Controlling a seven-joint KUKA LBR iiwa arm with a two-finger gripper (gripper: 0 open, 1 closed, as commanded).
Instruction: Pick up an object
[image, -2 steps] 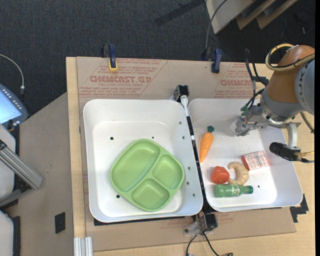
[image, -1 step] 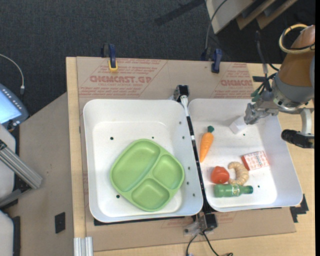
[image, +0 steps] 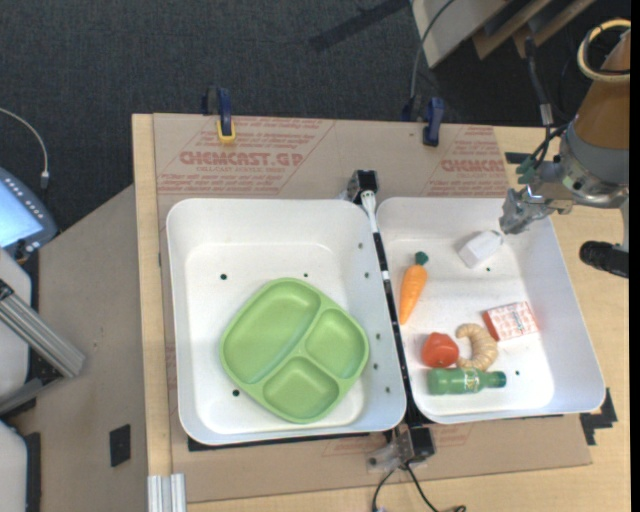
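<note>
Cardboard-covered surface (image: 300, 150): nothing lifted yet; the tool (image: 515, 218) hovers at two o'clock over the white block (image: 480, 247), grip state unclear.

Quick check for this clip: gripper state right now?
Gripper: cannot be told; it sits above the right bin's far edge, next to a small white object.

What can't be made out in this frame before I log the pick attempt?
- Gripper: too small and blurred in the camera view to judge its state.
- White block below it: contact cannot be told.
- Arm: cut off by the right edge.
- Red-and-white packet: print too small to read.
</note>
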